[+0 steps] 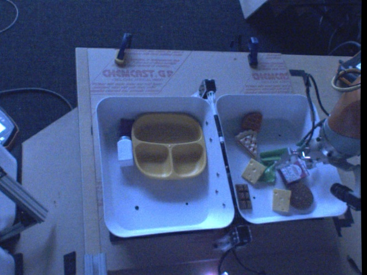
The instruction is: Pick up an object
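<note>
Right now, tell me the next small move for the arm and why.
Probably a short drop straight down onto the red packet. The tool sits low in the right bin, just above that packet and beside the green piece, with nothing seen between its tips. Whether it is open is unclear, so check that first.

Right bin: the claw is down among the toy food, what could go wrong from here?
1. Crowding: the claw sits by a tight cluster, the red packet, green piece and cheese cube, so it may nudge or take two.
2. The packet looks flat and could slip.
3. It works near the right bin's wall and might clip it.
</note>
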Controlling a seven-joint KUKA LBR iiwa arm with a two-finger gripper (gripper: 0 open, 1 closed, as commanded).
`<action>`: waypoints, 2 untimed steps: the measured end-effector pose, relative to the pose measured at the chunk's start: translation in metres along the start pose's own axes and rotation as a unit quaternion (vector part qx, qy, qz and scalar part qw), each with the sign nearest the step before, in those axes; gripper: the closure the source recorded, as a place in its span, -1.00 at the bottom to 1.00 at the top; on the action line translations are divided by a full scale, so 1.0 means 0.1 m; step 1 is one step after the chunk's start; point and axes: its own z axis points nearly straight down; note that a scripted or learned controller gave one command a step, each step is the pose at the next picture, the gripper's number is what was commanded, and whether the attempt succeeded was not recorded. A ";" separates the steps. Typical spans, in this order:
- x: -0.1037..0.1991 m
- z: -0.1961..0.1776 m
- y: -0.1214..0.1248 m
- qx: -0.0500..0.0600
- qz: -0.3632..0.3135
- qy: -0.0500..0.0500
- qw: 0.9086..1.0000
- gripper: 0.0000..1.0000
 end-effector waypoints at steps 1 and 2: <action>0.01 0.14 0.00 -0.001 0.000 0.000 1.000 -1.00; 0.00 0.02 0.00 -0.004 0.000 -0.002 1.000 1.00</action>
